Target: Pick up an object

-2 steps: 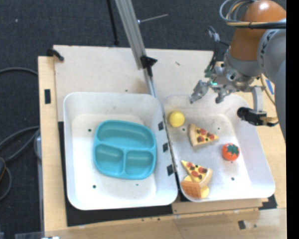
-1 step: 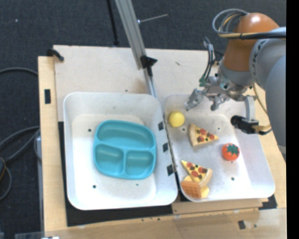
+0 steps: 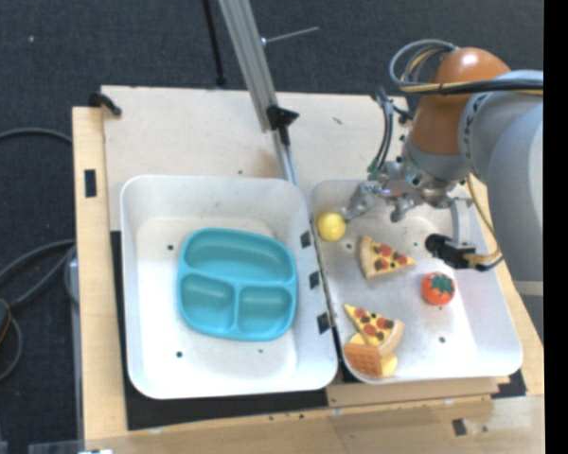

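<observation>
The end effector (image 3: pixel 390 200), fingers spread and empty, hovers right of the yellow ball (image 3: pixel 331 226): probably light, smooth, roll-prone; pinch across its middle.

Two shallow white bins sit side by side on the wooden table (image 3: pixel 170 130).

Left bin (image 3: pixel 142 348): a turquoise three-compartment plastic tray (image 3: pixel 237 284) lies near its middle.

Right bin (image 3: pixel 483 334):
- small yellow ball (image 3: pixel 331 226) by the left wall, toward the far end
- toy pizza slice with red dots (image 3: pixel 385 256) just right of the ball, mid-bin
- round red toy tomato (image 3: pixel 437 288) right of that slice, apart from it
- second toy pizza slice (image 3: pixel 374 325) nearer the front
- tan waffle-like toy piece (image 3: pixel 371 358) touching it at the front rim

Grey arm's hand (image 3: pixel 398 200) hangs over the right bin's far end, behind the first slice.

A slanted metal pole (image 3: pixel 251 55) rises from the table behind the gap between the bins.
</observation>
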Controlling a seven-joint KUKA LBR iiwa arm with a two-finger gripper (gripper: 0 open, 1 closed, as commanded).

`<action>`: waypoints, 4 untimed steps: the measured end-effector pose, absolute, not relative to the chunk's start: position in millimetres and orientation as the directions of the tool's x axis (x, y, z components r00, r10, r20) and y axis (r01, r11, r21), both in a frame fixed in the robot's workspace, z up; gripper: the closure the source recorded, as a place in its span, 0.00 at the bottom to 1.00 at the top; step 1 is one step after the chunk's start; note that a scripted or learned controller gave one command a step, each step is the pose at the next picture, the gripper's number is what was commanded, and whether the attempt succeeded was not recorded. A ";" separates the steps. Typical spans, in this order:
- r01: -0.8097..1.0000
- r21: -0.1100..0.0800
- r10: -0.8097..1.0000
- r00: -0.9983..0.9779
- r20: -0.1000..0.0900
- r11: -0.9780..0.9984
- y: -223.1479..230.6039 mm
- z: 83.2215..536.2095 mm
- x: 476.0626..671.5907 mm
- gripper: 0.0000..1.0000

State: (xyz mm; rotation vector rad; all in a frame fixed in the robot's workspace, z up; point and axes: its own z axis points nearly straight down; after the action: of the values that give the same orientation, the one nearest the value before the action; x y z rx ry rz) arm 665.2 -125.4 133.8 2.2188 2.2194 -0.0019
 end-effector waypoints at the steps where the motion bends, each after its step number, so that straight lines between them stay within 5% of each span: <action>1: 1.000 -0.003 1.000 0.000 -0.002 0.000 -126.2 99.3 664.9 0.00; 2: 1.000 0.004 1.000 0.001 -0.004 -0.001 -127.5 113.4 666.6 1.00; 4: 1.000 0.008 1.000 -0.002 -0.002 0.002 -131.4 241.3 669.3 1.00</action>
State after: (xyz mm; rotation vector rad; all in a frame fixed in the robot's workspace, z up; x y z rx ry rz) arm 669.3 -131.4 241.3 2.2141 2.2183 0.0070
